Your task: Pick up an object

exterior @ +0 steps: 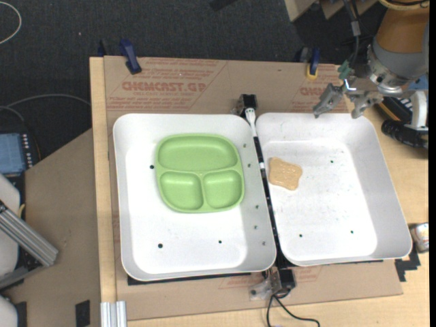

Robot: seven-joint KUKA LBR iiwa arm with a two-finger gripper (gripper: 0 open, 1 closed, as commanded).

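A tan, flat piece like a slice of toast [285, 173] lies in the right bin [354, 223], near its left wall. My gripper [338, 103] hangs at the bin's far edge, up and to the right of the toast, well apart from it. Its two fingers [323, 104] are spread wide and hold nothing. The grey arm with its orange band rises behind it at the upper right.
A green three-compartment plate [199, 172] lies in the left bin [184, 251]. Both bins rest on a brown cardboard sheet [170, 80] held by blue clamps. A black divider strip [262, 176] runs between the bins. Cables lie at the right.
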